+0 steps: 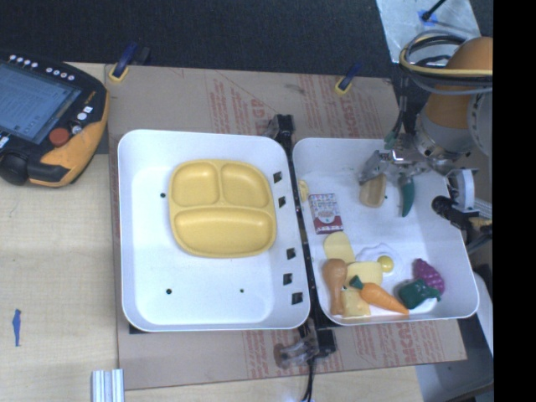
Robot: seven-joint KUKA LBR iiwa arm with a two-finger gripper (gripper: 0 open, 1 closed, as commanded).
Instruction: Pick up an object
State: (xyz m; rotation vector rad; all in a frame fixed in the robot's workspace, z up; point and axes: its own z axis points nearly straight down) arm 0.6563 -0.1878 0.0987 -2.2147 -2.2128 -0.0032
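White plastic makes up both shallow bins on my bench: the left bin (138, 224) holds a yellow divided tray (223, 207), lying flat toward its far half, and the right bin (456, 249) holds everything I might pick. My gripper (392, 170) hangs over the far part of the right bin, its metal fingers splayed out wide, and nothing sits between them that I can see. Just beside it on the near side stands a small tan cylinder (372, 192), and to the right of that lies a dark green pepper (407, 198), both close under my fingers, though I cannot tell whether either is touched. Further left in the same bin lies a small red packet (325, 212). Near the front wall the rest is heaped together: a pale yellow block (339, 246), a brown drumstick (335, 276), an orange carrot (383, 297), a bunch of purple grapes (428, 275) and a dark green vegetable (413, 293) beside it. Far off to the left, on the bench, rests the teach pendant (46, 120).
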